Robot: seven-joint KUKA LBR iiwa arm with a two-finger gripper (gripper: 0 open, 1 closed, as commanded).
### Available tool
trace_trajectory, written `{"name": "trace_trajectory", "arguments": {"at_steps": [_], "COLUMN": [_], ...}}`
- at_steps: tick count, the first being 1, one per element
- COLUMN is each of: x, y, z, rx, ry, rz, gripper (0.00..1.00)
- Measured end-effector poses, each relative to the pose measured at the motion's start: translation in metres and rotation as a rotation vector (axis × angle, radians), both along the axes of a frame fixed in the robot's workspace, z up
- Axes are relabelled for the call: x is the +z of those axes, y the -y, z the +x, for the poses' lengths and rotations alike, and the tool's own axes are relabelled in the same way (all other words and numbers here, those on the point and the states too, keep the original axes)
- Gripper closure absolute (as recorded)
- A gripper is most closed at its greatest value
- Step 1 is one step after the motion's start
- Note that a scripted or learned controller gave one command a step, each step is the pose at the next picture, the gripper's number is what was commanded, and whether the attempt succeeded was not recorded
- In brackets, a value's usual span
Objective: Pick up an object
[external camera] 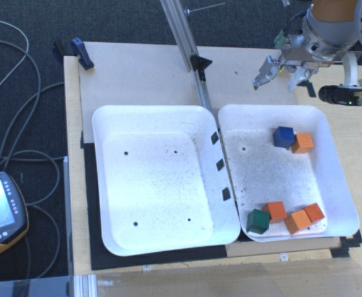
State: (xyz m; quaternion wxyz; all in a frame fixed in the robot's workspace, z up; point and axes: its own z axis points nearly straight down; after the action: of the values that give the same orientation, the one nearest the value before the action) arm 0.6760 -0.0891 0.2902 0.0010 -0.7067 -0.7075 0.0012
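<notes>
My gripper [281,77] hangs above the bench just behind the far rim of the right bin [329,166], fingers spread apart with nothing between them. In the right bin, a blue cube [284,137] sits near the far side, touching an orange cube [302,143] to its right. Along the near wall lie a green cube [258,221] and three orange blocks: one [276,211] beside the green cube, one [298,221] further right, and one [314,213] at the corner.
The left bin [106,141] stands beside the right one, with black clips on the shared rim. A slanted metal rail [181,30] crosses the bench behind the bins. A blue clamp [81,52] sits at the far left corner.
</notes>
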Motion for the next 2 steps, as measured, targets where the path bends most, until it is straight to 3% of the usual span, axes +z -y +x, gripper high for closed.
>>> {"name": "trace_trajectory", "arguments": {"at_steps": [1,2], "x": [-0.005,-0.090], "y": [0.042,0.097], "z": [-0.119,-0.097], "rx": [-0.006,-0.005], "ry": [-0.002,-0.005], "rz": [0.001,0.001], "gripper": [0.00,0.00]}}
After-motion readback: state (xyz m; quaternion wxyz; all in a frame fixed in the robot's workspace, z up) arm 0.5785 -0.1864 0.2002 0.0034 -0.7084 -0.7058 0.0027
